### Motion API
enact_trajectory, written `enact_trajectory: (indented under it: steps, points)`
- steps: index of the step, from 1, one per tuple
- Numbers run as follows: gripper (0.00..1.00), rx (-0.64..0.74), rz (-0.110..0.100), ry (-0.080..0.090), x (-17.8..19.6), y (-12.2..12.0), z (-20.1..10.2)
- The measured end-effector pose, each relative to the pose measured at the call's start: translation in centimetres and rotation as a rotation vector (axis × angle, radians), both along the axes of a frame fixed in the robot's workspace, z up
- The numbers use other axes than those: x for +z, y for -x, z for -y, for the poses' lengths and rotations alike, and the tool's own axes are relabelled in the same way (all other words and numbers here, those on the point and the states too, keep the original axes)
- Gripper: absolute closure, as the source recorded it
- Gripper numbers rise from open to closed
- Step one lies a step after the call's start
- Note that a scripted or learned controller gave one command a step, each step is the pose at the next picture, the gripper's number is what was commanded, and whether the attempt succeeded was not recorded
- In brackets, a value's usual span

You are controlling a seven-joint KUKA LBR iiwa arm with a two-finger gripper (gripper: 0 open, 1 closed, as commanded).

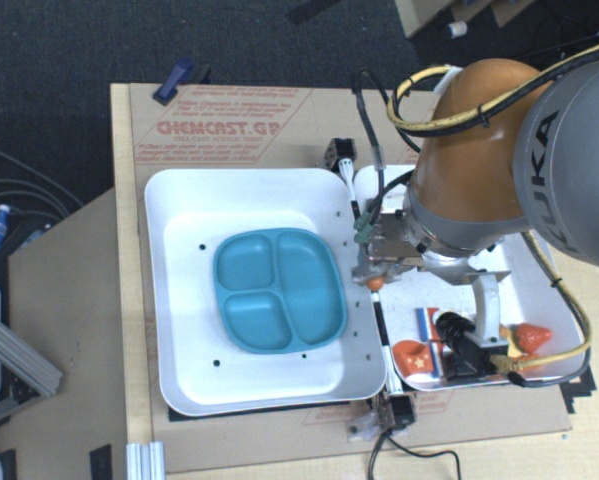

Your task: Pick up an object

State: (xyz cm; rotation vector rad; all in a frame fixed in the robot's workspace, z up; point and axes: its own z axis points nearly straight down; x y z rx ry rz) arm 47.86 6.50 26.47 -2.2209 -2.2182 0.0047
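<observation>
The task is judged to be at an early stage: nothing is seen lifted, and no object can be made out in the gripper [377, 258]. The gripper is hung over the shared rim between the left bin [179, 368] and the right bin [514, 303], and it is largely covered from above by the orange-banded arm [479, 158]. Whether it is spread apart or drawn together cannot be told from this slant. A small orange spot [376, 282] is seen just under it at the rim (it may be an object or a part of the tool; this is not settled by the view).

What is left, then, is judged to be nearly everything: an object is to be chosen, closed upon and raised clear of its bin.

Several candidates are offered. A blue divided plate [279, 290] is laid flat in the middle of the left bin, with three shallow compartments, rounded corners and a smooth matt look; it is wide and low, so it is expected to be awkward for a narrow grip. In the right bin, near its front edge, a red piece [410, 356] is found beside a red, white and blue striped piece [431, 330], the two apparently touching. An orange piece [534, 338] is placed further right, well apart from them. These three are small and partly hidden, and their exact kinds cannot be named.
</observation>
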Motion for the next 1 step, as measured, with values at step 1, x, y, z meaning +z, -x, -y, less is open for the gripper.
enact_trajectory:
  steps: [1]
  points:
    - [1.00, 0.001, 0.002, 0.000, -0.34, -0.03, -3.12]
